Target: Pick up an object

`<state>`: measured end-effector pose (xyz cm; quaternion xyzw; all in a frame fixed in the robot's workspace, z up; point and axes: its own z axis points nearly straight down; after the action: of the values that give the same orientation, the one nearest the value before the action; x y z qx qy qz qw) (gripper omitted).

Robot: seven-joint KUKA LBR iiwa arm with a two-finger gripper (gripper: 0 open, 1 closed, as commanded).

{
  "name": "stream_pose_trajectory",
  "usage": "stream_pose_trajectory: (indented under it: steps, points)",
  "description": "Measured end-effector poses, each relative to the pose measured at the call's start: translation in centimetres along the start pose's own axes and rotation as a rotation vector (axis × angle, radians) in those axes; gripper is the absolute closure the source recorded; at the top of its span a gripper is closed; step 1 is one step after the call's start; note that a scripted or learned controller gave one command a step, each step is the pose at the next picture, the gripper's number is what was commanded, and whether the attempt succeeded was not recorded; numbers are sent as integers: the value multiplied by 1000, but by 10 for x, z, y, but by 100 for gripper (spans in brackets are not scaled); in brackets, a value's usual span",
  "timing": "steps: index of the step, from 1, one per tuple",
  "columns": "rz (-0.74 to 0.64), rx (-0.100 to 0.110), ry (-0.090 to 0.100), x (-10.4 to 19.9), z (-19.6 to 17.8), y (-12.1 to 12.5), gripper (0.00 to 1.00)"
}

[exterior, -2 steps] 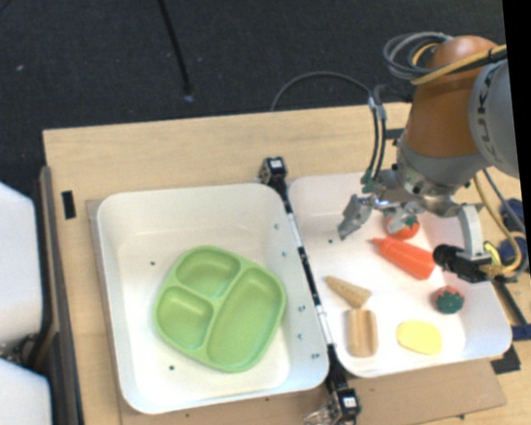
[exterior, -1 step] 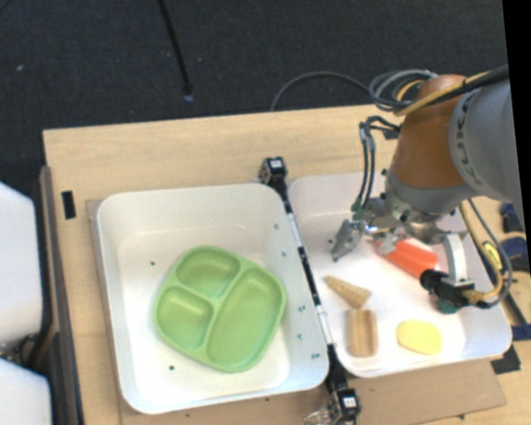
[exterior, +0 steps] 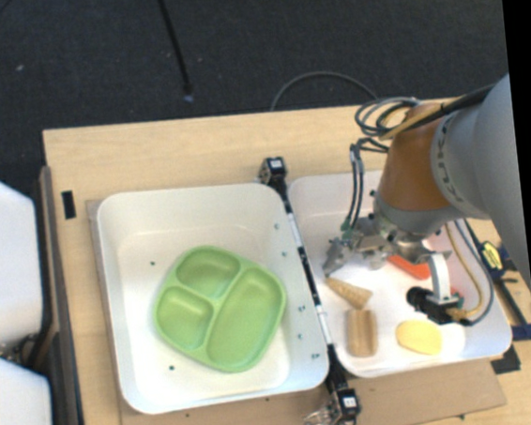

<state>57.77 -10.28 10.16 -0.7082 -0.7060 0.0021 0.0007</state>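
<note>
While poised over the right bin [exterior: 506,347], gripper [exterior: 364,248], jaw state indiscernible, at 12 o'clock of wooden cone [exterior: 349,291]: risk of nudging.

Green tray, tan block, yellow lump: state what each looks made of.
Green tray: likely moulded plastic, smooth and evenly coloured, with three formed compartments. Tan block: looks like unfinished wood, matte and pale brown, though grain is too small to tell. Yellow lump: perhaps plastic or foam, smooth and rounded; uncertain.
</note>
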Motion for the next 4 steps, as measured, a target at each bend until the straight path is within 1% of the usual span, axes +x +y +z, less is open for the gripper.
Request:
stream_pose_trajectory:
  steps: [1, 2, 3, 4]
  points:
    - [5, -8, 2, 0, -15, 2, 100]
    - [5, -9, 1, -3, -58, 2, 100]
    - [3, -11, 1, -13, -108, 9, 100]
    - [0, -7, 2, -14, -123, 10, 100]
